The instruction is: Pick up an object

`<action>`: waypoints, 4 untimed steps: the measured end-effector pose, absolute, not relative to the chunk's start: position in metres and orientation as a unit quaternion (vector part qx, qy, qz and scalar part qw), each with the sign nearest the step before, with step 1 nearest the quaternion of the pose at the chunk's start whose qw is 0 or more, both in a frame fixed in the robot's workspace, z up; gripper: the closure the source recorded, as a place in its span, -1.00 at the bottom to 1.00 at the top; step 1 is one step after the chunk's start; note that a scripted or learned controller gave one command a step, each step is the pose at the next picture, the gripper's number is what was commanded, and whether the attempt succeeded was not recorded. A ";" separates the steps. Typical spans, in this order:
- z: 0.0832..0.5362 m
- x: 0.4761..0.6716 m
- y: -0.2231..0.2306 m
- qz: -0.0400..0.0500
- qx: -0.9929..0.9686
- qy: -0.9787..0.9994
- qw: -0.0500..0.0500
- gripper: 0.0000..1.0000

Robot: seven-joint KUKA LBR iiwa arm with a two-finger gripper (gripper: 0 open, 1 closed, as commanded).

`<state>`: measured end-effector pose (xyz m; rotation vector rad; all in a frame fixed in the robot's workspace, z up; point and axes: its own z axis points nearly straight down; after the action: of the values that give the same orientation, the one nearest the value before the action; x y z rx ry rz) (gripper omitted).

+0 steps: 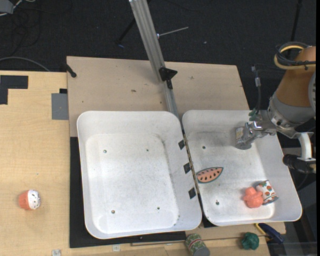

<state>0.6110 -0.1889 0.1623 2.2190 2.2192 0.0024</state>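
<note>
In the right bin [229, 122] lie a watermelon-slice toy [209, 174] near the left wall and a red-orange lump with a small patterned piece beside it [257, 195] near the front right corner. My gripper [244, 138] hangs over the bin's upper right part, well behind both toys and touching neither. Nothing shows between its fingers. The arm with its orange band [294, 87] comes in from the right.
The left bin [129, 172] lies beside the right one, joined by black clips [185, 167]. A slanted aluminium bar [152, 47] rises behind the bins. A red-and-white ball [29, 200] rests on the wooden bench at left. Small green objects [249, 241] lie before the right bin.
</note>
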 end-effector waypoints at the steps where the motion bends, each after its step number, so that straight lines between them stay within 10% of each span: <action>1: 0.205 0.613 -0.188 0.001 0.707 0.707 0.002 1.00; 4: 0.241 0.588 -0.071 -0.001 0.706 0.709 -0.003 1.00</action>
<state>0.5878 -0.0715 0.2405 2.2205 2.2305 -0.0016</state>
